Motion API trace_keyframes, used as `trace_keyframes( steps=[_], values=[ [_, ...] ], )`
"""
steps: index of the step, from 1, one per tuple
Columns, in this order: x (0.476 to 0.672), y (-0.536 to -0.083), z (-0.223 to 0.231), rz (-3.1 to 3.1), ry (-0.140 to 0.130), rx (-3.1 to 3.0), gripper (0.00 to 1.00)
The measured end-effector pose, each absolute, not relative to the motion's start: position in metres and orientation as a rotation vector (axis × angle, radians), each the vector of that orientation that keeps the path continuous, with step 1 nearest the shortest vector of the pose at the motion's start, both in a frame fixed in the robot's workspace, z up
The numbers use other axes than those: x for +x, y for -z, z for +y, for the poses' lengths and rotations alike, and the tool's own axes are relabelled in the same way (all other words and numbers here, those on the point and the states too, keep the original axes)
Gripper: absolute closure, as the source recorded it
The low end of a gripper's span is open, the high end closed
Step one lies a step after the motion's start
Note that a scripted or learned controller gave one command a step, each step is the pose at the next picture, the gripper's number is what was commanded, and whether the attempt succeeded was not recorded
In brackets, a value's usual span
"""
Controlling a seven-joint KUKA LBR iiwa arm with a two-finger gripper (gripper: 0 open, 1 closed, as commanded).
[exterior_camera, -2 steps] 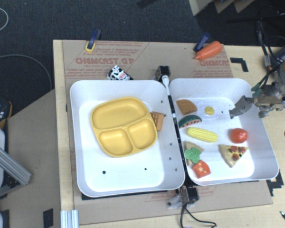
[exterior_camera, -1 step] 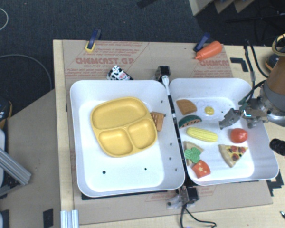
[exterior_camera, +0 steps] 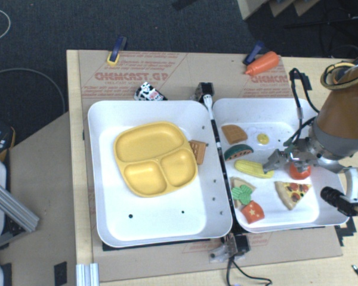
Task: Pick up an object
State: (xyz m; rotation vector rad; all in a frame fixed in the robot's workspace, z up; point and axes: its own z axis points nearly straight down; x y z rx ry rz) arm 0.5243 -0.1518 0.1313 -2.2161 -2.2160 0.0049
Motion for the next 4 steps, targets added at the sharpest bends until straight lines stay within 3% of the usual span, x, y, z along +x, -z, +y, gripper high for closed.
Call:
trace_keyframes(
  steps=[1, 2, 3, 4],
  values=[
    [0.523, -0.082, -0.151, -2.217, -0.004, -2.218, 0.0],
    [0.525, -0.095, -0.152, -2.22, 0.001, -2.224, 1.0],
    [0.519, -0.154, -0.158, -2.224, 0.003, -2.227, 1.0],
    [0.528, -0.213, -0.154, -2.229, 0.005, -2.224, 1.0]
  ],
)
